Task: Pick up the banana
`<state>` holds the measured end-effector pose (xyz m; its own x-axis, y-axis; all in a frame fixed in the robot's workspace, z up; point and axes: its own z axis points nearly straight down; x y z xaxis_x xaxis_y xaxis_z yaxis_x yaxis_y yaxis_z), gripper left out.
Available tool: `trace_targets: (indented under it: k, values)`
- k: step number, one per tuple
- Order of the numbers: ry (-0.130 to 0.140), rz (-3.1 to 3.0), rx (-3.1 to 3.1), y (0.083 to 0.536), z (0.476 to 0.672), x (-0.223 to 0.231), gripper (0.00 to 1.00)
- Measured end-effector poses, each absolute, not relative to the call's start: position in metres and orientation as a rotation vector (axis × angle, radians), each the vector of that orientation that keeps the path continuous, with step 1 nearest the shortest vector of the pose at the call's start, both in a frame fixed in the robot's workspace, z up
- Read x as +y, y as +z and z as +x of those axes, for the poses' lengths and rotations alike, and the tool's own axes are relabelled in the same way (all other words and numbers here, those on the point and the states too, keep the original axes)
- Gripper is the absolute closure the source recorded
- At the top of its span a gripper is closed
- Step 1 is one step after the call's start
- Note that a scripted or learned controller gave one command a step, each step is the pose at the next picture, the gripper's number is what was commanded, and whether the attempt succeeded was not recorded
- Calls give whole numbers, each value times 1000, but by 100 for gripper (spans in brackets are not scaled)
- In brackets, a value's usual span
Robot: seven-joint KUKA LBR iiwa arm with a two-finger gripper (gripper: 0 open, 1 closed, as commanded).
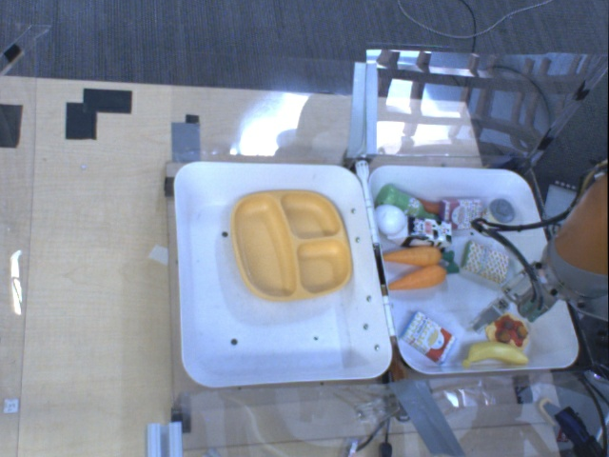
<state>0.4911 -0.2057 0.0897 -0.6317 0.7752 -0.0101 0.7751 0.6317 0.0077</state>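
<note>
The banana [495,354], small and yellow, lies flat in the front right corner of the right bin [561,350]. Right behind it, touching or nearly touching, is a red and yellow item [510,329]. My gripper [501,308] hangs just above and behind that item, a short way back from the banana, with nothing visibly held. The grey arm with its orange band [582,244] comes in from the right over the bin's rim.
The right bin also holds two carrots [415,267], a white ball [390,220], a green item [396,197], a cow-print box [429,228], a red carton [463,212], a patterned packet [485,262] and a small carton [426,337]. A yellow divided plate [290,244] sits in the left bin [205,341].
</note>
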Motion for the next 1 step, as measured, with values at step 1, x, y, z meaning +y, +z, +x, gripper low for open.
trace_targets:
  k: [1]
  values:
    - [2,826,3023,112,489,-146,0]
